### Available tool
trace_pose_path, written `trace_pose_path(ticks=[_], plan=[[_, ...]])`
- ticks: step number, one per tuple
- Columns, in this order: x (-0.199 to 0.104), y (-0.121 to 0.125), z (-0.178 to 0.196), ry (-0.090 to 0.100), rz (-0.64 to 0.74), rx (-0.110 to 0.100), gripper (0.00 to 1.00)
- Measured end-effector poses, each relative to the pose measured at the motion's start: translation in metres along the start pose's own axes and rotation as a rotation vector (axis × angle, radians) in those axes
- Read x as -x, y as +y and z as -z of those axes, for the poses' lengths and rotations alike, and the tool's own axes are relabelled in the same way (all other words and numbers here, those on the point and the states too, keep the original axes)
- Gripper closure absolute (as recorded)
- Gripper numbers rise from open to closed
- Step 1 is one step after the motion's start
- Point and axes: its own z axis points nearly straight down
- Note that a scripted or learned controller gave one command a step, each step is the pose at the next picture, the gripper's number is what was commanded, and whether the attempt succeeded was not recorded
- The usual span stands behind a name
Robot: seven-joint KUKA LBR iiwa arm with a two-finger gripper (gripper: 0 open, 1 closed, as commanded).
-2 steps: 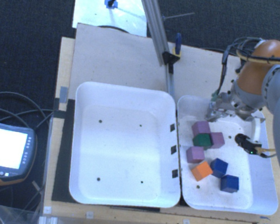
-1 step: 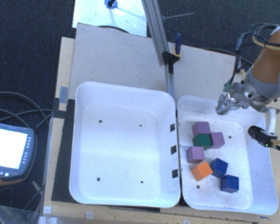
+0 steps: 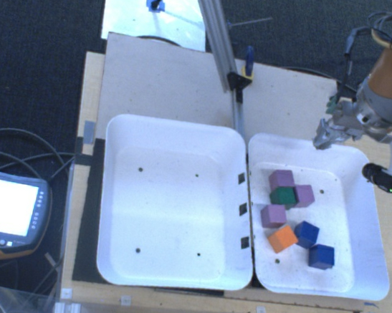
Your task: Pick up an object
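Grey two-finger gripper [image 3: 327, 138] above right white plastic bin's [image 3: 375, 242] far rim, finger state unclear, small coloured cubes clustered inside, orange cube [image 3: 283, 238] nearest.

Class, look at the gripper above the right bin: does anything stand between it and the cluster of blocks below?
Nothing visible does. The gripper hangs over the right bin's far rim; bare floor separates it from the nearest purple block.

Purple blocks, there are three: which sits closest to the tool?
The topmost purple block, at the cluster's far end. The tool hangs just beyond it; the other two lie farther down.
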Motion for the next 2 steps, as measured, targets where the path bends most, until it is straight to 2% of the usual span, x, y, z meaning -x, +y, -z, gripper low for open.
trace_pose_path(ticks=[1,2], plan=[[-0.056,-0.008,0.011,0.003,0.006,-0.006,1.0],[-0.113,-0.001,0.006,0.003,0.006,-0.006,1.0]])
